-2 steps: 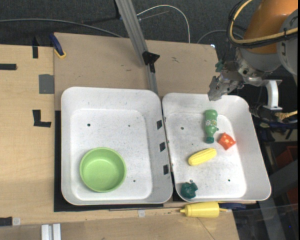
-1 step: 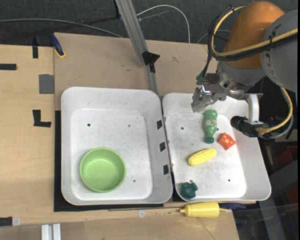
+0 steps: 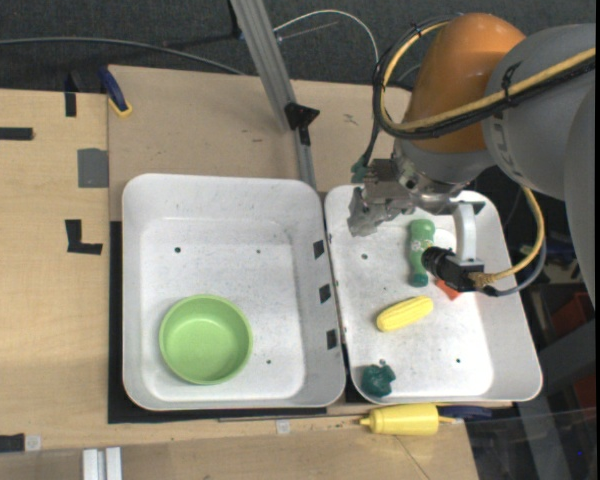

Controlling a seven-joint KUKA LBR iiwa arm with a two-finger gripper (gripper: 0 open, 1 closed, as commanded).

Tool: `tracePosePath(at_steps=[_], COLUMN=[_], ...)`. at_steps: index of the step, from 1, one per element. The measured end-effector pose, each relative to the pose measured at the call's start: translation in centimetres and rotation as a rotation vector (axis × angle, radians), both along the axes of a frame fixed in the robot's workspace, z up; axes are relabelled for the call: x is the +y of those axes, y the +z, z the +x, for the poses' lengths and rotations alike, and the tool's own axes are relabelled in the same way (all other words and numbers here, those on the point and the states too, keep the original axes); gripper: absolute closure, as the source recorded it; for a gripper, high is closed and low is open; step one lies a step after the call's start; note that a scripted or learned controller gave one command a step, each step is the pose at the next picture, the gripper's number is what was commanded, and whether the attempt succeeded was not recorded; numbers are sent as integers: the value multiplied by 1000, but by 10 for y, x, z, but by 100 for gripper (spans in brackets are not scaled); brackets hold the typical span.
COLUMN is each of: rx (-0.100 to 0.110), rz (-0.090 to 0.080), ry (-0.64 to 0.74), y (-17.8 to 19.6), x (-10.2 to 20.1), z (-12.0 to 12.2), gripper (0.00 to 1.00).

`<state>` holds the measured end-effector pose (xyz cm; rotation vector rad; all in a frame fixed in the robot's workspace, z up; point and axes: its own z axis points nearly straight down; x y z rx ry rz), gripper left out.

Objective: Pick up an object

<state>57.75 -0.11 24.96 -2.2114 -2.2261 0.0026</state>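
In the right bin (image 3: 500, 368) | we see the gripper (image 3: 364, 216) at the far-left corner, finger state unclear | yellow corn (image 3: 404, 313) mid-bin | green bottle (image 3: 419, 250) beyond | green bowl (image 3: 206, 339) in left bin (image 3: 150, 208)

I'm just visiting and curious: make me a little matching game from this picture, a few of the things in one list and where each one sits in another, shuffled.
Things:
1. green bowl
2. yellow corn cob
3. dark green lump
4. yellow bottle

Places:
A. near corner of the right bin
B. on the bench, outside the bins, by the right bin's near edge
C. near left part of the left bin
D. middle of the right bin

Pairs: 1-C, 2-D, 3-A, 4-B
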Motion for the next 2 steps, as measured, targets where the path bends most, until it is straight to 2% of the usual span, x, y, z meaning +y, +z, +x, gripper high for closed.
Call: tracePosePath(at_steps=[2], rx=[1], rz=[-1], ry=[-1], y=[-3], x=[87], z=[-47], gripper=[100])
